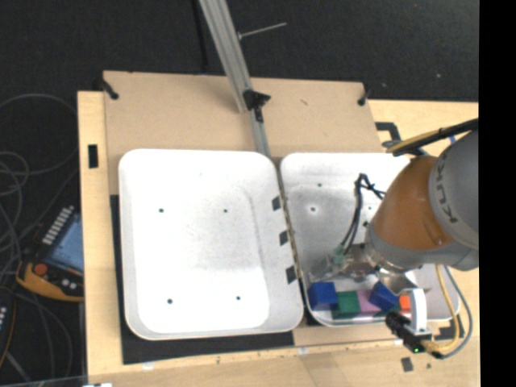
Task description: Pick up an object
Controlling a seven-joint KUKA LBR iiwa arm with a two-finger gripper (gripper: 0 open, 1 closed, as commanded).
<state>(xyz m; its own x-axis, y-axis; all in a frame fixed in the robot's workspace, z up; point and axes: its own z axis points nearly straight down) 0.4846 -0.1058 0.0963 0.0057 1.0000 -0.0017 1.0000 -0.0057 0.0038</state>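
The arm (411,212), grey with its orange band, stands highest over the bench and covers the right part of the right bin (318,188). Under its wrist the gripper (351,266) is low in the part of that bin toward the view's bottom edge. The wrist hides its tip, so I cannot tell whether the jaws are apart or together, and nothing shows between them. A thin black cable (359,204) loops over the bin floor just above the jaws in the view.

The things to pick are bunched in the bin's bottom corner, just below the jaws. A blue block (322,294) lies below the jaws and a little to their left, near the bin's left wall. A green block (348,304) sits against its right side, straight below the jaws. A purple piece (368,300) lies just right of the green one. A smaller blue piece (384,296) is beside it, below and right of the jaws, partly under the wrist. Whether any of them touches the gripper cannot be told.

Well to the left of the jaws, the left bin (201,240) lies edge to edge with the right one. Far above the jaws a metal rail (230,47) slants across the tan board (314,123). Farthest left of the jaws, off the bench, a handheld controller (58,252) lies among cables (24,143).
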